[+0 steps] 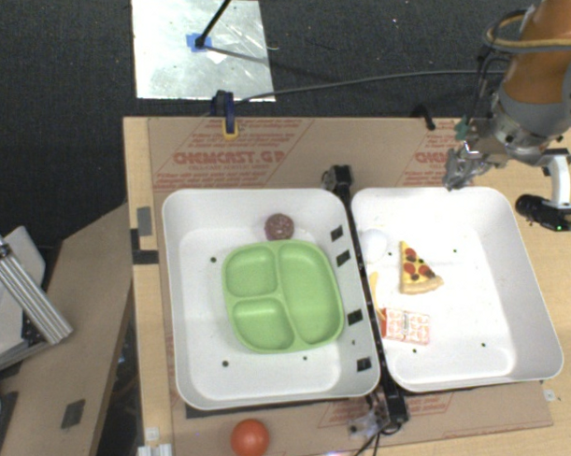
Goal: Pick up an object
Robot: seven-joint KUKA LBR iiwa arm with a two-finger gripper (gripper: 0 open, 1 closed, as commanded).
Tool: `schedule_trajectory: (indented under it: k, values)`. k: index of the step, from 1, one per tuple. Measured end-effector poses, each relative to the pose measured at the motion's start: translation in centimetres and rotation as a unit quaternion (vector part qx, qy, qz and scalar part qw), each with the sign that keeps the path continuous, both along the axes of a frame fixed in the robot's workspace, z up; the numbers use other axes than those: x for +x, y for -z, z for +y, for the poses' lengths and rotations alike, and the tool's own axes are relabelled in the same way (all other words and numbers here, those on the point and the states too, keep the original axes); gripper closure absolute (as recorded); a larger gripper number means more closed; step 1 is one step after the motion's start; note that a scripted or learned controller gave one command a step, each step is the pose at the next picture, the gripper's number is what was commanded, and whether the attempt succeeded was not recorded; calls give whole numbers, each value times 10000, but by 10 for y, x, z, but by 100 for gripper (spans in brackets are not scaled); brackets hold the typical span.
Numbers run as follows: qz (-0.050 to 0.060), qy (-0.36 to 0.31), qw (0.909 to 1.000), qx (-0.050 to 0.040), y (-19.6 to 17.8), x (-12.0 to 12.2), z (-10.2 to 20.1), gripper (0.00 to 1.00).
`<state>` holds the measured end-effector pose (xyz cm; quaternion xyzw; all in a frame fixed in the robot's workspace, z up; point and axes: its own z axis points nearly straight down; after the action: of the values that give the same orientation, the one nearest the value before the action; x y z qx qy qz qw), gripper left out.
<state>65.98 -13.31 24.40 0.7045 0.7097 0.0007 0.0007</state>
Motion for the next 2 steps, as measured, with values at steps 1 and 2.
schedule_trajectory:
  k: [1, 2]
  values:
    - [-1, -9, 10000, 5, 9, 3, 57, 100]
    - [6, 2, 10000, 0, 18, -11, 113, 100]
